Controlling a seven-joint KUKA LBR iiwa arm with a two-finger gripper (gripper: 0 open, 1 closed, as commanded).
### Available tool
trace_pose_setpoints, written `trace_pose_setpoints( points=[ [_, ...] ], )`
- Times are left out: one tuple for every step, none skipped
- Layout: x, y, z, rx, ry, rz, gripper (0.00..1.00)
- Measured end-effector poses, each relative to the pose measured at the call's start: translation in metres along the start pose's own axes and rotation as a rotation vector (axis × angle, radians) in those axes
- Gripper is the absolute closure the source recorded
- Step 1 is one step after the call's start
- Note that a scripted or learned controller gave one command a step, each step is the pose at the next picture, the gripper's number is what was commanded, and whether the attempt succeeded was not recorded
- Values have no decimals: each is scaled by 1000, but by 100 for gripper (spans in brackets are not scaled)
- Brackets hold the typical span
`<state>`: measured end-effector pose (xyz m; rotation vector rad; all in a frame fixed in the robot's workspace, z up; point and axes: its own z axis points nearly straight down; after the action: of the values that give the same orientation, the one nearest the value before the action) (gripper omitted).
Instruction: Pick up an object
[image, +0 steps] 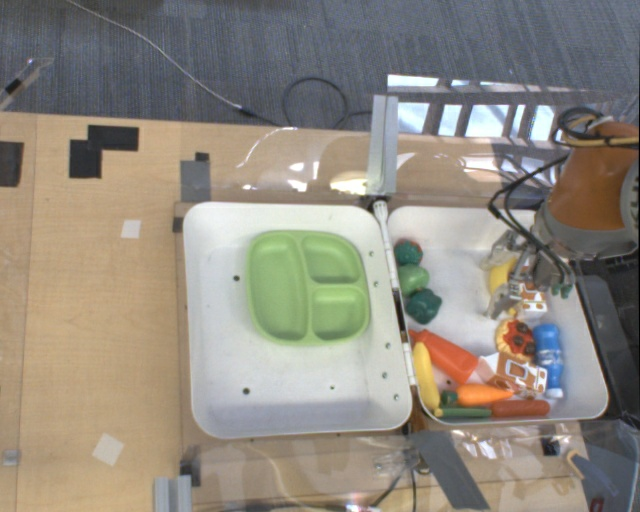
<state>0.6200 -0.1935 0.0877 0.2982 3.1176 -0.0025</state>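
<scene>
The wooden tabletop (90, 330) takes up most of the scene, carrying two shallow white bins side by side. The left bin (225, 390) holds one thing, a green divided plate (306, 286) with three compartments, lying flat near its middle. The right bin (455, 250) is the crowded one, its far right wall partly covered by the arm (592, 190) — grey with an orange band — which reaches in from the right and is cut off at the frame edge. The tool (522, 283) hangs low over the upper right part of that bin, right over a yellow item (498, 272) that is half hidden under it; I cannot tell whether the tool is spread or clenched, nor whether it touches anything. Against the bin's left wall sit three dark green vegetables (414, 279) in a loose stack. Along the near edge lie a yellow banana (426, 378), an orange-red carrot-shaped piece (452, 357), another orange carrot (488, 394) and a red piece (520, 408), overlapping so their outlines are hard to separate. Nearer the right wall stand a blue bottle (548, 355) and a couple of small orange-and-white printed packets (518, 340), too small to read.
</scene>
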Motion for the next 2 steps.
trace_pose_setpoints(
  points=[
    [-6, 5, -17, -1, -18, -9, 100],
    [-38, -3, 0, -1, -2, 352, 100]
  ],
)
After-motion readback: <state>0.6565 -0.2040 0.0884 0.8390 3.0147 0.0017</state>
